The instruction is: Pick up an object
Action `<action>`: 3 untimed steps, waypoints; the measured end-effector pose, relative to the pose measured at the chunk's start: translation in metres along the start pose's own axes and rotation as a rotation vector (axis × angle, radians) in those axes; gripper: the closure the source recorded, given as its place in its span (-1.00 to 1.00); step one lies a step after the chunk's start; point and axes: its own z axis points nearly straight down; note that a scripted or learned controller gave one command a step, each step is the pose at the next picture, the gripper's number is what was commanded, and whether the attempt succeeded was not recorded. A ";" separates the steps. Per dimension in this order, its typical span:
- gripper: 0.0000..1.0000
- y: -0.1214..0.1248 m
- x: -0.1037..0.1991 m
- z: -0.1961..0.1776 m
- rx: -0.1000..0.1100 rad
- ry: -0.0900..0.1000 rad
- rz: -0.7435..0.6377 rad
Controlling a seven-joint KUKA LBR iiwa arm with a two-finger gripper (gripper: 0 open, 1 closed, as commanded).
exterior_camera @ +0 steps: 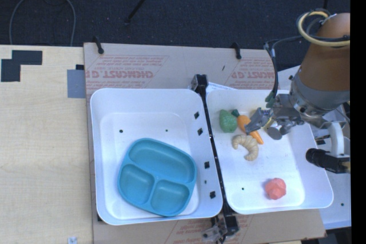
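While the bench's lower edge sits nearest, the left bin (103,123) holds a blue tray (156,176) with three compartments, lying at lower centre of the frame. Right of it, in the right bin (317,191), a pink lump (275,188) rests toward the lower right. Above that lies a tan croissant (246,145), with an orange carrot (250,126) just beside it and a green pepper (228,120) to the carrot's left. At centre right, the gripper (264,124) hangs low over the carrot; whether its claw is apart or together I cannot tell. Behind, the arm (324,66) rises at the upper right edge.
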 end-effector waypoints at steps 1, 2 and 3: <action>-1.00 0.002 0.000 -0.007 -0.013 -0.001 -0.002; -1.00 -0.007 0.000 0.048 -0.011 -0.001 -0.001; -1.00 -0.014 0.000 0.094 -0.009 0.000 0.000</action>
